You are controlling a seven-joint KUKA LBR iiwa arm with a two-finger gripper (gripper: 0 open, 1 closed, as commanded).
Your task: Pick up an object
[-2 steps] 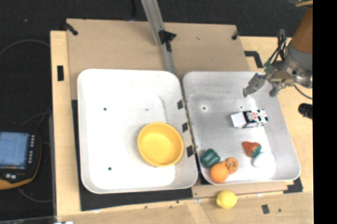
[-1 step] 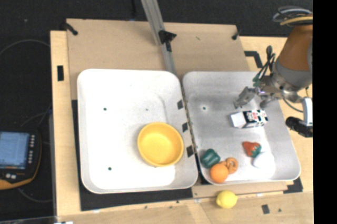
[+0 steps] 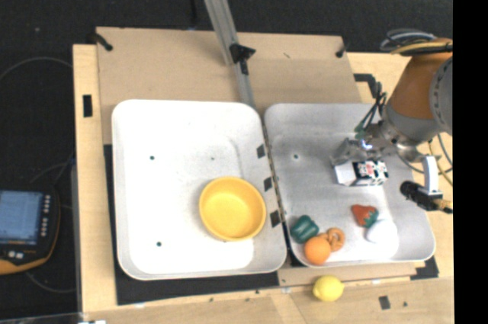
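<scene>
In the right bin [image 3: 305,139] my gripper [image 3: 358,162] hangs low over the right-hand part, reaching in from the right. Right under it lies a small white box with dark and red print [image 3: 366,173]; I cannot see whether it sits between the fingers. Nearer the front edge of this bin lie a red strawberry-like toy [image 3: 364,214], a green piece [image 3: 303,226], an orange ball [image 3: 317,249] with a small orange-brown thing [image 3: 335,238] against it, and a white object [image 3: 375,232].
A yellow bowl [image 3: 232,208] stands in the left bin [image 3: 152,139], near its front right. A yellow lemon [image 3: 328,288] lies on the bench in front of the right bin. A grey metal pole [image 3: 221,10] slants up from behind the bins.
</scene>
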